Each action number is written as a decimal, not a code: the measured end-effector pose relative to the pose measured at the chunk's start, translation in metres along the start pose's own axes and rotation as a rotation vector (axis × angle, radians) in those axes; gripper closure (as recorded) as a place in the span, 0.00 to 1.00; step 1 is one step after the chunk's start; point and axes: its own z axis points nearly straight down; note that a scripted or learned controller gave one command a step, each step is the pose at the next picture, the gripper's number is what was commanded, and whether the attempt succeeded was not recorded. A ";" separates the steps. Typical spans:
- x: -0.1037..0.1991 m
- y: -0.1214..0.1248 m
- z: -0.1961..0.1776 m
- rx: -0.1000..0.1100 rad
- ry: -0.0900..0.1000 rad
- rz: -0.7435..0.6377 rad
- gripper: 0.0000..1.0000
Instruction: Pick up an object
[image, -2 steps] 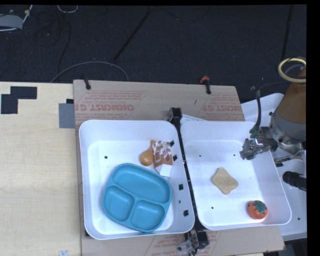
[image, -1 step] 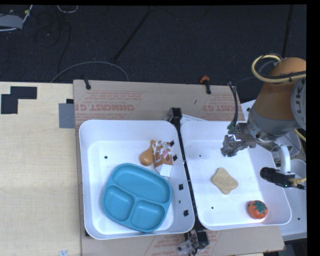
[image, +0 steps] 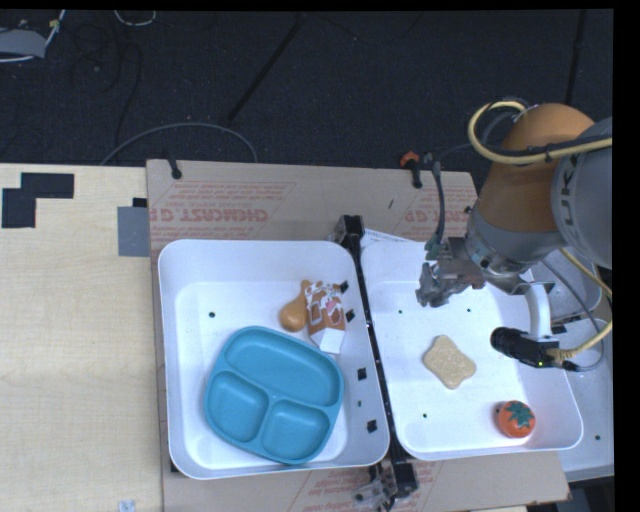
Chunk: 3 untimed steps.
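Note:
My gripper (image: 436, 290) hangs over the upper middle of the right bin (image: 400, 400), fingers pointing down with nothing visible between them. A tan slice of toy bread (image: 448, 361) lies below and slightly right of it, apart from it. An orange tomato-like toy (image: 515, 419) rests in the right bin's lower right corner. In the left bin (image: 185, 300) a blue divided plate (image: 273, 394) lies flat. Above it, near the divider, sit a brown-and-white gingerbread-like toy (image: 323, 306) and a small orange piece (image: 293, 315).
A black divider rail (image: 365, 340) runs between the two bins. A black cable connector (image: 522, 346) hangs over the right bin's right side. Cardboard (image: 260, 205) lies under the bins, and a light wooden bench top (image: 70, 330) extends left.

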 end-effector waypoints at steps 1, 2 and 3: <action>0.052 0.009 -0.011 0.000 0.000 0.000 1.00; 0.108 0.011 -0.016 0.001 0.001 -0.002 1.00; 0.153 0.020 -0.004 0.001 -0.001 -0.001 1.00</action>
